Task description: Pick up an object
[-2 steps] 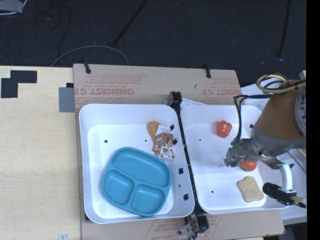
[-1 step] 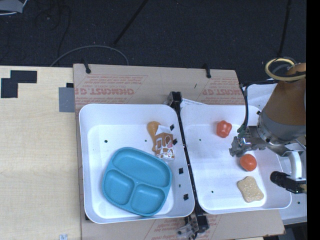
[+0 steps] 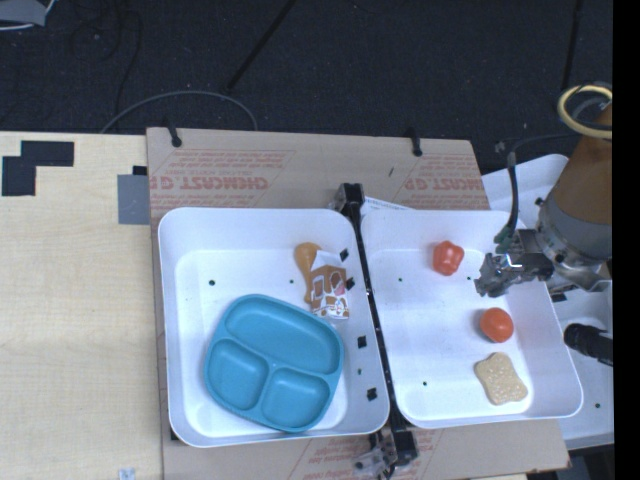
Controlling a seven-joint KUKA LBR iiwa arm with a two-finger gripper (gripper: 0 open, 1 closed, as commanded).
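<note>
In the right bin lie a red pepper-like toy, a red tomato and a tan slice of bread. My gripper hangs over the bin's right side, between the red toy and the tomato, just above the tomato. Nothing shows between its fingers. The left bin holds a blue divided plate, a small brown-and-white packet and an orange piece behind it.
A black clamp strip runs between the two bins. Both bins rest on a cardboard sheet. A wooden tabletop lies to the left. Dark floor with cables is at the back.
</note>
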